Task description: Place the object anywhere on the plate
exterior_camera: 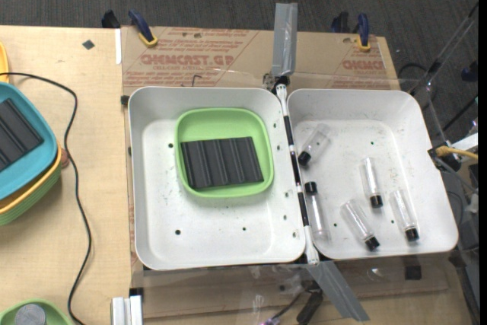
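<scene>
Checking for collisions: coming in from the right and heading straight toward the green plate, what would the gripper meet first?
Likely the right bin's outer wall, then the capped tubes inside it; travel height is unclear.

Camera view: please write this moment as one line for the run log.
plate: green plate in left bin, dark ridged insert on it | objects: five clear tubes in right bin | placed: none yet

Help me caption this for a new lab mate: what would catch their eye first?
First, the green plate in the left bin, with a dark ribbed slab lying on it. Next, the clear tubes with black caps scattered across the right bin. At the far left edge of the bench sit stacked teal and yellow trays.
</scene>
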You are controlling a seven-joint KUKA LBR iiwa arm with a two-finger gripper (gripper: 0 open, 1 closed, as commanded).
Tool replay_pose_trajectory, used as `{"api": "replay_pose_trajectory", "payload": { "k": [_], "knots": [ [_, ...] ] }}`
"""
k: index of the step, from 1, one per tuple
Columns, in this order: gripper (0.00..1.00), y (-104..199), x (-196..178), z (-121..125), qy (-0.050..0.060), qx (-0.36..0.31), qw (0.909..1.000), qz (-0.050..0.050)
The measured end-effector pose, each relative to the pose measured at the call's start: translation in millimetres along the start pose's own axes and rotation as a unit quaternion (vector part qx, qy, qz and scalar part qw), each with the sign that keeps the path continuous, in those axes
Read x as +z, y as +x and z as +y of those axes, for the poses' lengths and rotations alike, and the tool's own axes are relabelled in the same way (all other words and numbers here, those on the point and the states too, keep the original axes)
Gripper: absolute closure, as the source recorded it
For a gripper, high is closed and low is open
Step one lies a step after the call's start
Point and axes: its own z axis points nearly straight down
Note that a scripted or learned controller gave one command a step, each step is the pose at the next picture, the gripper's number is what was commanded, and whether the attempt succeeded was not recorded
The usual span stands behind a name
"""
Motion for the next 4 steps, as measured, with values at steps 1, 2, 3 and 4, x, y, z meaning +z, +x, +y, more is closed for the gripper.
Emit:
{"api": "replay_pose_trajectory", "payload": {
  "k": [1,2,3,4],
  "knots": [
    [0.0,4.3,14.9,-19.4,0.0,-0.002,1.0,0.0],
    [0.0,0.0,-3.1,0.6,-0.001,0.001,1.0,0.001],
    [0.0,0.3,-8.6,0.0,-0.001,-0.001,1.0,0.001],
    [0.0,0.0,-3.6,0.2,0.0,0.0,1.0,0.0]
  ]
}}
